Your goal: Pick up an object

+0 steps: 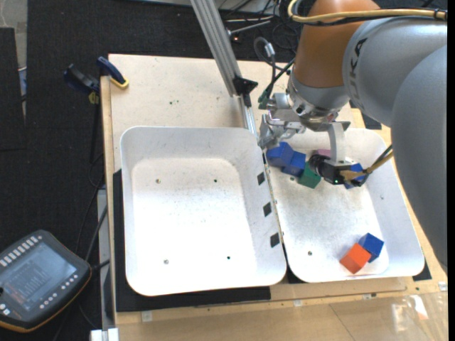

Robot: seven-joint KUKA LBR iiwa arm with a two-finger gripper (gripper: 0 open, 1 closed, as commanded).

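Looking down at the bench, you see first the grey arm with its orange band, which comes in from the right side and covers the upper part of the right bin. Next to it the left bin lies with only small dark specks on its white floor. The two bins touch along their middle rims.

Under the wrist you find the gripper, low over the far left part of the right bin, close to the dividing rim. Whether it is open or closed, you cannot tell, because the wrist hides this part.

Just beside the gripper there is a blue block, and a green block touches it on the lower right. Whether the gripper has hold of the blue block, you cannot tell.

In the near right corner of the same bin, well apart from the gripper, an orange block and a smaller blue cube lie against each other.

Outside the bench, at the lower left, you see a teach pendant.
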